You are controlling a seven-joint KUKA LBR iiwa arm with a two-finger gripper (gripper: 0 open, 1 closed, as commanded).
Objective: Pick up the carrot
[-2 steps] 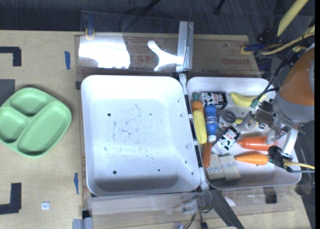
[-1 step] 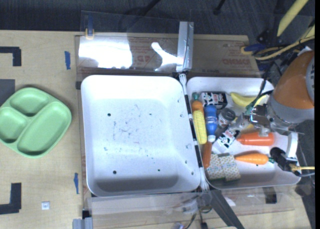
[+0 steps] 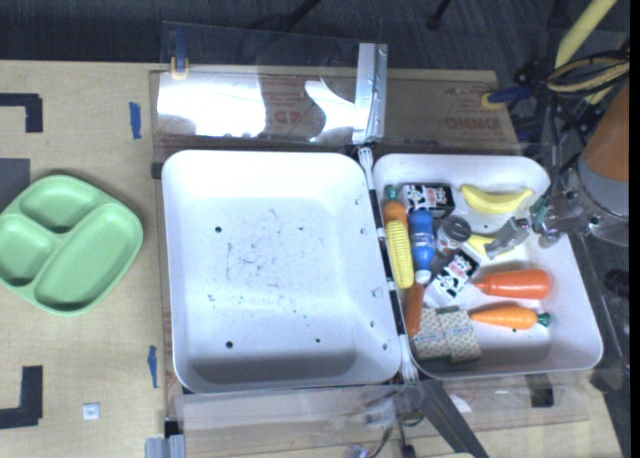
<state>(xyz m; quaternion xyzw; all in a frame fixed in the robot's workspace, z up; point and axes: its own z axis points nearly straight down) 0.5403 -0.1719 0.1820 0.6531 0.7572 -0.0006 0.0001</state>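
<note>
I read this as the approach step. The gripper [image 3: 512,233] sits low over the upper right part of the right bin [image 3: 585,346], near the banana [image 3: 497,198], with the arm entering from the right edge. I see no object between its parts, and I cannot tell how far it is spread from this angle.

The carrot [image 3: 505,318] lies on its side near the front of the right bin, pointed end toward the bin's centre, green stub toward the right wall. Just behind it lies a thicker orange piece [image 3: 513,283], roughly parallel and near enough to confuse the pick. A speckled sponge [image 3: 447,335] lies just beside the carrot's tip.

In my judgement the next move calls for travel toward the front of the bin, then a descent centred on the carrot's middle, with the closing direction set across its narrow width. Clearance is tight: the thicker orange piece behind and the bin's front wall ahead both limit room.

Surface and room: the bench [image 3: 80,116] is pale wood with black corner marks. The left bin [image 3: 270,266] shows only scuffs and dark specks. A green divided plate [image 3: 68,243] rests at far left. A corn cob [image 3: 400,252] lies along the divider. Dark carpet and stand legs lie beyond.
</note>
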